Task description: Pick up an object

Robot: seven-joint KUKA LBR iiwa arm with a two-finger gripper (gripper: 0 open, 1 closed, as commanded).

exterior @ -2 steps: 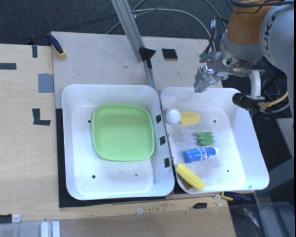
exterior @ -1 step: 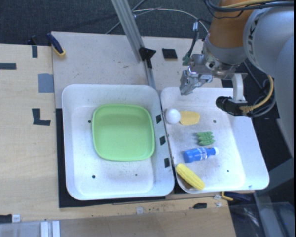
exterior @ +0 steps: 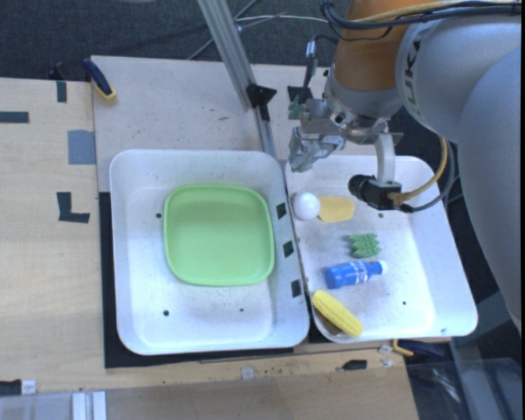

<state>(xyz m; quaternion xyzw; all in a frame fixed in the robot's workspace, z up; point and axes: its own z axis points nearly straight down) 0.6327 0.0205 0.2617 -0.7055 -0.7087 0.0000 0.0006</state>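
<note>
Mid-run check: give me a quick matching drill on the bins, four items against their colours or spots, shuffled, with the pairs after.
Things:
1. plate
2. ball
3. bottle
4. corn cob

Descriptions:
A. blue, lying on its side in the right bin
B. yellow, at the right bin's near edge
C. light green, in the left bin
D. white, just below the claw

Pairs: 1-C, 2-D, 3-A, 4-B

Left bin: green plate covers the middle; bare margins all round.
Right bin: five small objects crowd its left; right side open.
</note>
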